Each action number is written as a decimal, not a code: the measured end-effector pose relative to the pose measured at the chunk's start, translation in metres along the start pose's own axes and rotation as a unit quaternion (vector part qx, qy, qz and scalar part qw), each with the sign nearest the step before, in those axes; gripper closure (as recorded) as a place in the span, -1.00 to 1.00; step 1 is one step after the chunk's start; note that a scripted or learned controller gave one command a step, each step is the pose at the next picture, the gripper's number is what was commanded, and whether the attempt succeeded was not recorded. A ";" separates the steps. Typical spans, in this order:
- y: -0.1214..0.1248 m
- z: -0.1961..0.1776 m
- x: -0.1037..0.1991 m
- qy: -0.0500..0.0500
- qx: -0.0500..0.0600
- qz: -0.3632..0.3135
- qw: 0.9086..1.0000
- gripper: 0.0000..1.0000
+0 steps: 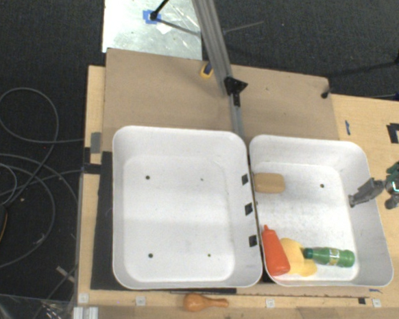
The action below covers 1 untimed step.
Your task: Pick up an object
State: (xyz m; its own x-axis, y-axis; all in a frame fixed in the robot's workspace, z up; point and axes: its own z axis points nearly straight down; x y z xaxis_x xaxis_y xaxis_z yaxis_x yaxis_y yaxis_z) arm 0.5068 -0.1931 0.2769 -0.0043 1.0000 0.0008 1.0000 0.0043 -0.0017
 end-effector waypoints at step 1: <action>0.001 -0.002 0.000 -0.001 -0.002 0.000 1.000 -1.00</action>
State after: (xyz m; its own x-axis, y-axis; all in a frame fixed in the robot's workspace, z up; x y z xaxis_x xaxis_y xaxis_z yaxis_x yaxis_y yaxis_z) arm 0.5076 -0.1929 0.2786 -0.0035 1.0000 -0.0003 1.0000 0.0035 0.0021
